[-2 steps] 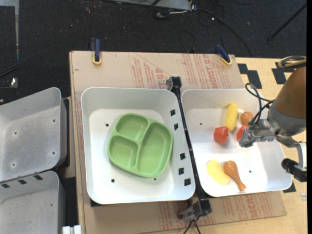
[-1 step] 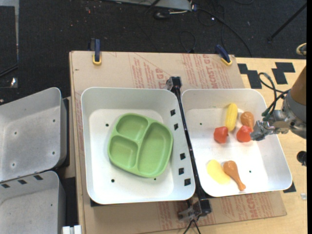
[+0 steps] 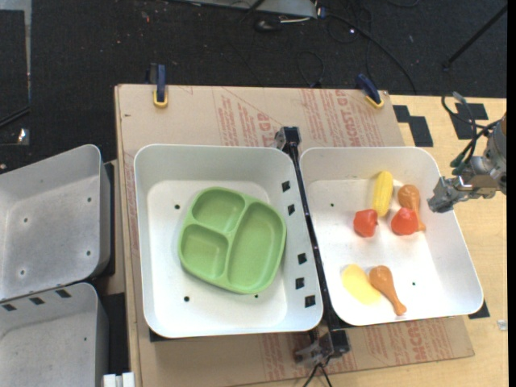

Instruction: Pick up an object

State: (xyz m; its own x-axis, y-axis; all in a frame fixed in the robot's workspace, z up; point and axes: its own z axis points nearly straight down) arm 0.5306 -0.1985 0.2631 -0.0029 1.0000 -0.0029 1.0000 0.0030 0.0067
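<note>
Claw [image 3: 446, 193] at the right bin's [image 3: 451, 285] right wall, grip state impossible to tell, with 2 red pieces, nearer red piece [image 3: 405, 221] just left and slightly below, yellow corn [image 3: 382, 193] farther left, long axis upright.

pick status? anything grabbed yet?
Done: nothing visibly picked. The corn, two red pieces, yellow piece and drumstick all lie in the right bin.
In hand: the gripper sits at that bin's right rim, above the toys, with nothing visibly between its fingers.
Left: descend, grasp one, lift. The green tray sits in the left bin.
</note>
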